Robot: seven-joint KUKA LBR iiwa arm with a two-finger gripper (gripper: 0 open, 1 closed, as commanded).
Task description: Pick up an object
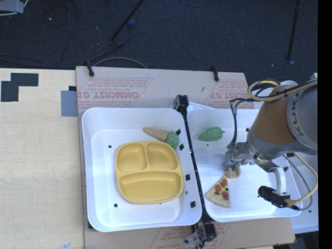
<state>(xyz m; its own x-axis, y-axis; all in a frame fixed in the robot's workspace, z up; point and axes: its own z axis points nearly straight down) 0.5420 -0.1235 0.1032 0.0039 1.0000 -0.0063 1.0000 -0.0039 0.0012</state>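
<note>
My gripper (231,163) is low in the right bin (259,214), near its middle, with the arm coming in from the right. A small tan object (233,173) lies right under its tip, touching or nearly touching it. Just below and to the left lies a pizza slice (220,192). At the back of the same bin sits a green leafy toy (211,134). In the left bin (98,191) there is a yellow divided plate (149,170), and behind it a cone with a green top (162,135).
A black divider (189,154) runs between the two bins. A black part with a yellow cable (274,195) hangs by the arm over the right bin's front right. Cardboard (129,90) lies under both bins.
</note>
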